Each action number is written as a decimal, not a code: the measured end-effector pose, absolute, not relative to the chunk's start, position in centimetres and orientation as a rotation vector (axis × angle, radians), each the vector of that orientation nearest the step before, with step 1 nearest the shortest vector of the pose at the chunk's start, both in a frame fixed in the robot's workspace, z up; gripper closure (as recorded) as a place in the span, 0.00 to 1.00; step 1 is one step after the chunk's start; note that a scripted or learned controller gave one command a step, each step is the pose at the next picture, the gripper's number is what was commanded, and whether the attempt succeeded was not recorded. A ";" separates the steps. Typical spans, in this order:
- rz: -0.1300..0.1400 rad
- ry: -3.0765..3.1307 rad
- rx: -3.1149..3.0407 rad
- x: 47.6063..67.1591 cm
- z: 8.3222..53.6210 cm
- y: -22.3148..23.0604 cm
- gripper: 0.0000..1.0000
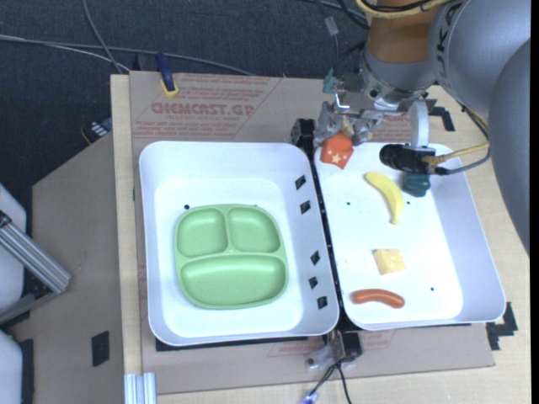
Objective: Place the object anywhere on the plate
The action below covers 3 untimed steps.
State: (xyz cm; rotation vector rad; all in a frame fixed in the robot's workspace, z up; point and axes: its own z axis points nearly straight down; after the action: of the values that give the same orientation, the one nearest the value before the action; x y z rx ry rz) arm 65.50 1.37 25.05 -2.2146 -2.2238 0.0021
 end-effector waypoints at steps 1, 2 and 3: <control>0.001 -2.225 -2.214 66.3 23.3 6.3 1.00; 0.003 -2.224 -2.213 66.0 21.9 11.4 1.00; 0.003 -2.219 -2.220 64.9 22.9 9.8 1.00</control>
State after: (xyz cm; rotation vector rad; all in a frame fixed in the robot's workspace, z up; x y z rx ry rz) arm 64.87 9.81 22.95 -2.2203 -2.2187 0.0032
